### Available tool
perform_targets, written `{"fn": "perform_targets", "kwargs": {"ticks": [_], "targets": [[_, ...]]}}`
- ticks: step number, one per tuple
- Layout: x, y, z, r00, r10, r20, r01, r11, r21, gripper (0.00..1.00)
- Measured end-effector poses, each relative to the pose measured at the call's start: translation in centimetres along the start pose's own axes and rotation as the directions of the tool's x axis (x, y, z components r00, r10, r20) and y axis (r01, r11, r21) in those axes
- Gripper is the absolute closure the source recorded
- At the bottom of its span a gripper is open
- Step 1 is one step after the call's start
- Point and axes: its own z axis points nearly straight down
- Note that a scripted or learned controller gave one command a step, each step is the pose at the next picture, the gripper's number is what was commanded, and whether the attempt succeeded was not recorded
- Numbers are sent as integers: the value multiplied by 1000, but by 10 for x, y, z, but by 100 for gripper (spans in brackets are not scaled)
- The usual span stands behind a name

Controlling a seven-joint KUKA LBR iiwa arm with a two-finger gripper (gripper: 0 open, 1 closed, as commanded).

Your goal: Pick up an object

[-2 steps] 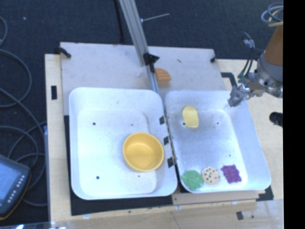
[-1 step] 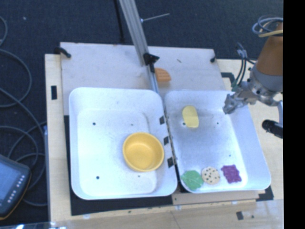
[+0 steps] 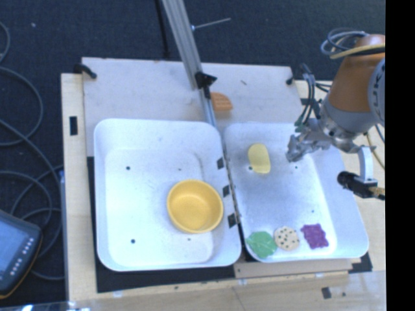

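A pale yellow oblong object (image 3: 259, 158) lies in the upper part of the right bin (image 3: 337, 203). Along that bin's near edge sit a green round piece (image 3: 260, 243), a tan cookie with dark spots (image 3: 286, 238) and a purple lumpy piece (image 3: 315, 235). A yellow bowl (image 3: 194, 205) rests upright in the left bin (image 3: 130, 173). My gripper (image 3: 295, 153) hangs over the right bin's upper right area, a little to the right of the yellow oblong object and apart from it. Nothing shows between its fingers.
An orange object (image 3: 220, 102) lies on the bench behind the bins, next to a slanted metal rail (image 3: 185, 41) that crosses above the divide between the bins. A screen device (image 3: 16, 251) and cables lie on the dark floor at the left.
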Motion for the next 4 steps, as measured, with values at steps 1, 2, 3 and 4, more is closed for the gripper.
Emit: {"fn": "perform_targets", "kwargs": {"ticks": [1, 2, 3, 4], "targets": [[47, -11, 3, 1000, 0, -1, 0, 1000, 0, 100], [98, -29, -9, 1000, -2, -3, 2, 1000, -1, 100], [150, -43, -8, 1000, -2, -3, 2, 1000, 0, 100], [209, -53, -11, 1000, -3, -4, 3, 1000, 1, 100]]}}
